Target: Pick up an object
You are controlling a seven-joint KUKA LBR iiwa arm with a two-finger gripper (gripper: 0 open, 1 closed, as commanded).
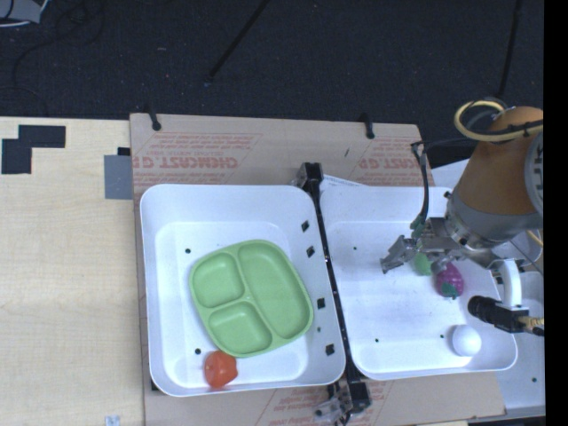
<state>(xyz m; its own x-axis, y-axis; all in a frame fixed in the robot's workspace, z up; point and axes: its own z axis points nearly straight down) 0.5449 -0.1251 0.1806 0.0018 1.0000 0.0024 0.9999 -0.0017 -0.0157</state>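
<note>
Looking down on the table point(62, 264), I count 2 shallow white bins side by side on a brown cardboard sheet point(266, 153). In the left bin point(169, 229) I count 2 things: 1 green divided plate point(251, 298) with 3 compartments, lying flat and turned at an angle, and 1 orange-red lump point(220, 368) just beside the plate's near edge, close to the bin's front wall.

In the right bin point(373, 327) I count 3 loose things — 1 purple-magenta piece point(450, 280), 1 small green piece point(422, 263) and 1 white ball point(463, 340) near the front right corner, well apart from the other 2.

My arm point(497, 180) comes in from the right, with its pincer point(417, 253) low over the right bin's back half. The green piece sits right at the pincer's metal parts, and the purple one lies just beside it toward the front. I cannot tell whether the pincer is released or clenched — the wrist and linkage hide the tips, and I cannot say that anything sits between them.
</note>
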